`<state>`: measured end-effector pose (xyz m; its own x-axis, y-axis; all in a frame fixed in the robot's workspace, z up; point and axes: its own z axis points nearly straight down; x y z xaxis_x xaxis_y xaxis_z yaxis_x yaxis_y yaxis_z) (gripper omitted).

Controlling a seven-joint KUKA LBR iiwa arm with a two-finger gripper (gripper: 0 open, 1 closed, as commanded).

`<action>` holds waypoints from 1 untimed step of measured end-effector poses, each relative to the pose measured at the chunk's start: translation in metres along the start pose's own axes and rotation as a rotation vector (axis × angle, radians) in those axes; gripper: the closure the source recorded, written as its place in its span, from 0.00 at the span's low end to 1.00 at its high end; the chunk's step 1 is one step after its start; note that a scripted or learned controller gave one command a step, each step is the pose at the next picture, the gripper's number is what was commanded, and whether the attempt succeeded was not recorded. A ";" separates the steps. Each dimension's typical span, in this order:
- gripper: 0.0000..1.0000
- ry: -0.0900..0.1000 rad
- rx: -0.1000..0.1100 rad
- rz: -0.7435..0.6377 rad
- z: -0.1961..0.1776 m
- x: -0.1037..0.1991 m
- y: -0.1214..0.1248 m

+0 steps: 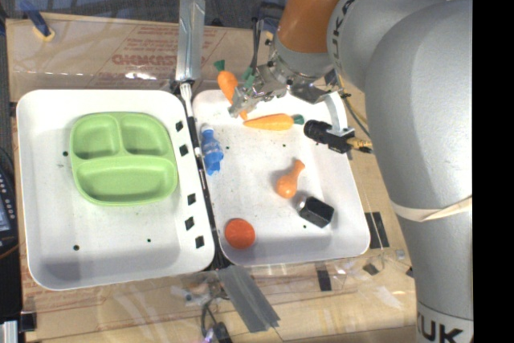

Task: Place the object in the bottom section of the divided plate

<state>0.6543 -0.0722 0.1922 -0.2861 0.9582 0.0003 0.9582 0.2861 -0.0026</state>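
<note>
A green divided plate [124,157] lies in the left bin [48,253]; its wide bottom section faces the near side and holds nothing. My gripper [245,102] hangs low over the far left corner of the right bin [345,229]. It sits between two carrots. A small carrot [227,83] with a green top lies just left of it by the bin's far rim. A longer carrot [269,122] lies flat just below and right of it. I see nothing between the fingers.
The right bin also holds a blue toy [210,150] by the divider, an orange gourd-shaped piece [289,179], a black block [316,211] and an orange ball [239,233]. The big grey arm covers the bench's right side.
</note>
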 end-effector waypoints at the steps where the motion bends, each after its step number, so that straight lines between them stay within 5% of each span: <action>1: 1.00 0.001 0.001 -0.354 0.001 0.063 -0.047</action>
<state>0.5908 -0.0256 0.1915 -0.6004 0.7997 0.0024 0.7997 0.6004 -0.0035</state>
